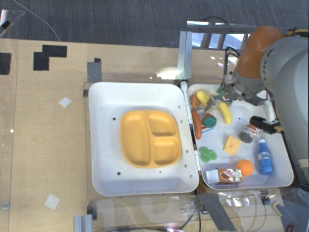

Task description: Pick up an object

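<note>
Down at the gripper [212, 104] first: open or closed, impossible to tell from this high slant. Low in the far left corner of the right bin [251, 151], tucked between two yellow pieces. Just to its left, a small yellow fruit [203, 98]. Just to its right, a banana [224, 111], lying lengthwise toward the near side. Touching either one or only close? No telling. Both pieces down on the bin floor, along with everything else worth picking.

Working outward now. Left of the small fruit, hard against the bin's left wall, an orange-coloured lump [194, 101]. Nearer along that same wall, a long red-orange piece [196, 122], carrot-like, with a teal round thing [209, 122] right beside it, just on the near side of the gripper.

Further toward the near edge: a green piece [207, 153], a yellow cheese block [232, 145], a small can [248, 132] with a red label. By the right wall, a blue bottle [264, 157] lying flat. At the near wall, an orange [245, 167] touching a brown-and-red carton [228, 176].

Back up from the gripper, off to the right: the grey arm [289, 81], orange band [256, 47] above the wrist.

Well apart, over on the left: the left bin [104, 129], with a yellow divided plate [149, 138] flat in its middle.
</note>
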Tool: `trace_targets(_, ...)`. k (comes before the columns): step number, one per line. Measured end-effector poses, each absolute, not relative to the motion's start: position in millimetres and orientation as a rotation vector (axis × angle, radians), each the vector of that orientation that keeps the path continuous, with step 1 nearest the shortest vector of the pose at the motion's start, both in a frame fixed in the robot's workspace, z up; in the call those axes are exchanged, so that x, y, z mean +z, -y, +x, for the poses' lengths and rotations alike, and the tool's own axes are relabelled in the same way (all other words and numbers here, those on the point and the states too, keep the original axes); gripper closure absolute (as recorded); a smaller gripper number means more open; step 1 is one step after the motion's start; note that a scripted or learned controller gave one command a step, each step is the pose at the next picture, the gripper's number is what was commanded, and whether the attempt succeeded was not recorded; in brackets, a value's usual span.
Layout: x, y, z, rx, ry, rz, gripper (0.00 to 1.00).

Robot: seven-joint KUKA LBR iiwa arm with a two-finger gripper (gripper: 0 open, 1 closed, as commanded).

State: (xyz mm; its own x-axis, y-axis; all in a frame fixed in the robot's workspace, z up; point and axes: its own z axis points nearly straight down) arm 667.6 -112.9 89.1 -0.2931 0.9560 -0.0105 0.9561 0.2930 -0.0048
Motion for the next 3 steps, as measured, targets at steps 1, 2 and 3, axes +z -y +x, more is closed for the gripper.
trace_targets(1, 99, 108, 667.9, -0.015, -2.538, 1.858, 1.0)
trace_targets(2, 189, 36, 671.9, 0.013, -2.413, 2.0, 1.0)
trace_targets(3, 204, 40, 670.3, 0.004, -2.641, 1.692, 1.0)
